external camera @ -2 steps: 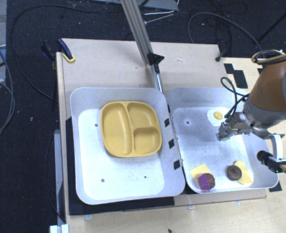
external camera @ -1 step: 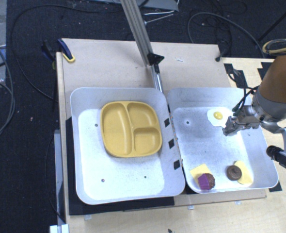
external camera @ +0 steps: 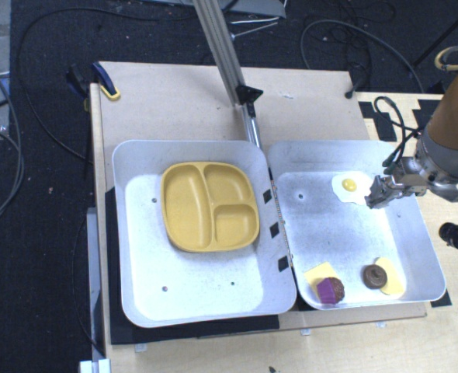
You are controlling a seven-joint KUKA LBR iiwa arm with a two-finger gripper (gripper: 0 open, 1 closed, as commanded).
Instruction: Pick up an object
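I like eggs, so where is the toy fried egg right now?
The fried egg lies in the right bin, near its far edge, just left of the robot's hand. The purple thing and brown thing sit at the near edge.

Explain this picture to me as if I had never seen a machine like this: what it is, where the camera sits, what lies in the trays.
This is a robot arm, grey with an orange part, reaching in from the right. At its tip is a gripper, a small two-fingered claw. The one camera is fixed above the bench and looks down at a slant.

On the bench sit two shallow white bins. The left bin holds a yellow plate divided into three sections. The right bin holds a toy fried egg, a purple lump lying on a yellow slice, and a brown disc on another yellow piece.

The gripper hangs just beside the egg. Nothing can be seen between its fingers.
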